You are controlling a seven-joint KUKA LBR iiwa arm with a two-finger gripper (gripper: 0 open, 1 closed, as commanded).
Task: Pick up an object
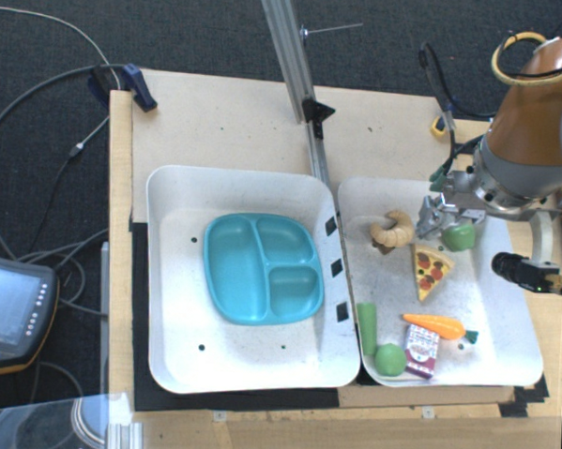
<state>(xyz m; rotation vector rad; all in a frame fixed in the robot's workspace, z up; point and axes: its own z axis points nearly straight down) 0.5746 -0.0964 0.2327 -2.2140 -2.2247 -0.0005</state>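
The gripper is seen low in the right bin, beside a green ball and a tan pastry; its grip cannot be told. The ball is judged light, smooth and prone to roll, best pinched across its middle. A small packet carries print too small to be read.

A pale wooden tabletop stands on dark carpet. Thin cables trail across the floor at left, near a handheld screen pendant.
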